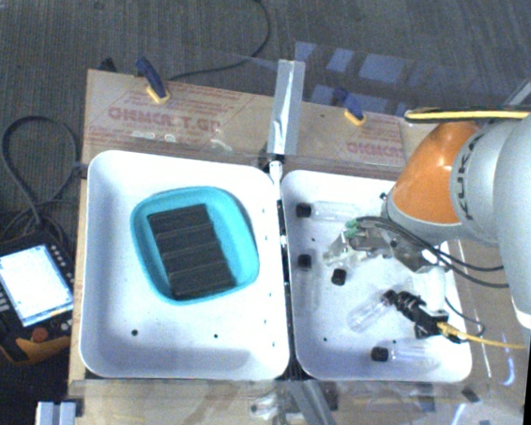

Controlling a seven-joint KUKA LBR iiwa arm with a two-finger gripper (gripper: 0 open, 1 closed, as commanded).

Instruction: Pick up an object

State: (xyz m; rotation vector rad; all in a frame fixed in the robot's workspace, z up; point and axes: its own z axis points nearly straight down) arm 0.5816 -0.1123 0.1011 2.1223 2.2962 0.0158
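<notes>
Claw first: where was it?

— Low over the right bin, toward that bin's left half, with the arm reaching in from the right. Whether it was spread or pressed together, I couldn't tell; it was too small and too cluttered there. Nothing showed as held.

So which step was that?

— I'd judge the approach, still ahead of any grasp. The task needed only one object, and all of them lay loose in the bins.

What was nearest?

— A small black piece on the bin floor, just beside the claw on its near side. A second black piece lay further left, near the wall. A capped tube sat at the far edge, a clear tube lay slantwise toward the middle, and another capped vial rested near the front rim.

And the other bin?

— The left bin held a blue tray with a black ridged block lying in it, well apart from the claw. Both bins sat side by side on the counter.

What did the next move call for?

— In my view, centring over the small black piece, coming straight down and closing on it. It looked tiny, so a slight miss would likely have closed on nothing. The clear tubes seemed apt to roll away.
</notes>
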